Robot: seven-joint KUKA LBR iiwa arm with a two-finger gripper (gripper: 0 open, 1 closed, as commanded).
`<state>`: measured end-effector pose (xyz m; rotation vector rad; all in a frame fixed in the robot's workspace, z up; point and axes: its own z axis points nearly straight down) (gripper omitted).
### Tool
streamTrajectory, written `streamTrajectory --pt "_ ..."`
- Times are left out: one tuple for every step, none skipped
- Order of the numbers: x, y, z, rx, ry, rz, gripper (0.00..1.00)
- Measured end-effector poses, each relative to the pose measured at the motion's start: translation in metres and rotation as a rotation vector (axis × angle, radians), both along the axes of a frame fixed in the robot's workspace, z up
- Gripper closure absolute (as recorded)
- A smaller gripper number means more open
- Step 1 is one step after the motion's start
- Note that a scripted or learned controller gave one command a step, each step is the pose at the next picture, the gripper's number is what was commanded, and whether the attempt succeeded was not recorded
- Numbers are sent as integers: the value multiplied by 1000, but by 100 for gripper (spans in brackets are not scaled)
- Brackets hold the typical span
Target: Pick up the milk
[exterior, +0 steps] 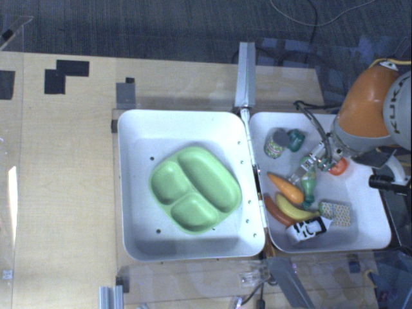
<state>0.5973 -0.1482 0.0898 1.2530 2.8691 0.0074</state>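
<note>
one milk [309, 228], one carrot [284, 185], one banana [292, 208]

Grey arm [400, 111], orange band [368, 105], metallic wrist, black cable

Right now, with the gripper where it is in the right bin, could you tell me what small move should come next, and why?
Probably shift the gripper toward the bin's near edge, above the milk. The gripper sits over the green bottle beside the carrot, while the black-and-white milk carton lies nearer the front wall, past the banana.

Green tray [196, 188], carrot [284, 186], banana [293, 209], can [276, 144].
</note>
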Motion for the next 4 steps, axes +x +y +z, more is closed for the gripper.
streamTrajectory --pt "48 -3 -2 4 1 -525 0" --pt "23 -37 154 2 1 -380 0" --pt "46 -16 62 5 6 -689 0" --pt "74 -40 -2 7 4 -912 0"
